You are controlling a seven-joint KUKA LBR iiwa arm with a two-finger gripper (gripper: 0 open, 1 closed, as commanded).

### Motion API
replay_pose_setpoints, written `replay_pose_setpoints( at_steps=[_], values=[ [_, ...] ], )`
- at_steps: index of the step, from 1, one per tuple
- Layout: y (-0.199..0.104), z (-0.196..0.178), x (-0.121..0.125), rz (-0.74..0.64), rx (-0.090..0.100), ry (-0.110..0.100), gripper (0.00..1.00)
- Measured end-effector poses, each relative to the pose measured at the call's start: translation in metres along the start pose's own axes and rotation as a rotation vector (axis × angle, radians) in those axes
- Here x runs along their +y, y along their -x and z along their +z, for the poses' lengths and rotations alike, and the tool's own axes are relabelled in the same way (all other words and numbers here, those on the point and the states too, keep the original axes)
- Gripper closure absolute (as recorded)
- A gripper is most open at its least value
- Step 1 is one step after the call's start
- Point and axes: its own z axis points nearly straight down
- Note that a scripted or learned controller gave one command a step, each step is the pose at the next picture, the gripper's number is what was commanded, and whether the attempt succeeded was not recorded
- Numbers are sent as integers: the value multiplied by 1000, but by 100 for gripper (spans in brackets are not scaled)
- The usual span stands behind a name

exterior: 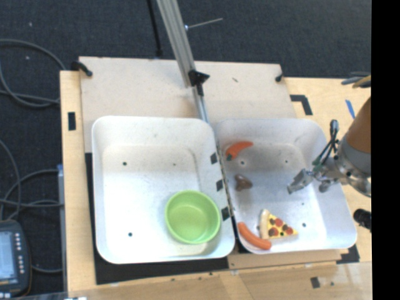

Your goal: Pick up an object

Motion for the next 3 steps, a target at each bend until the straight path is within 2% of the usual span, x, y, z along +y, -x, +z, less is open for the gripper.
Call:
replay_pose_setpoints(
  at_steps=[1,2,3],
  values=[
    [1,53,-1,1,0,0,0],
    [2,39,1,4,-1,9,100],
    [8,-23,8,-2,-2,12,100]
  ],
)
